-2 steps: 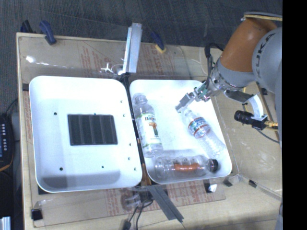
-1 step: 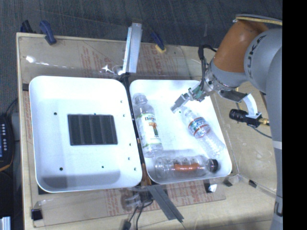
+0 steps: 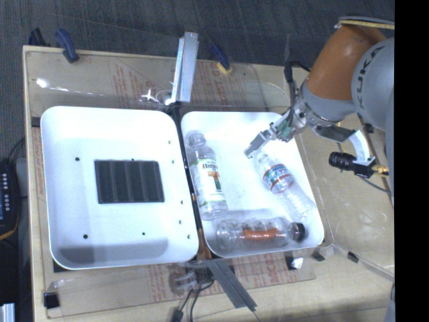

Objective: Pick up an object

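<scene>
Three clear plastic bottles lie in the right bin [image 3: 231, 123]. One with a green and orange label [image 3: 206, 175] runs along the bin's left wall. A second, with an orange label and a dark cap [image 3: 260, 231], lies along the front wall. The third, with a blue and red label [image 3: 281, 181], lies slanted at the right side, its cap end pointing up-left. My gripper [image 3: 257, 144] hangs in the bin's upper middle, just above and left of that cap end. It looks apart from the bottle, and I see nothing held in it.
The left bin [image 3: 67, 129] holds a dark ribbed rectangular panel [image 3: 129, 181]. A metal post [image 3: 186, 66] stands behind the seam between the bins. Blue clamps [image 3: 66, 44] grip the bench's back edge. A black cable fitting [image 3: 348, 162] sticks out beside the arm at the right.
</scene>
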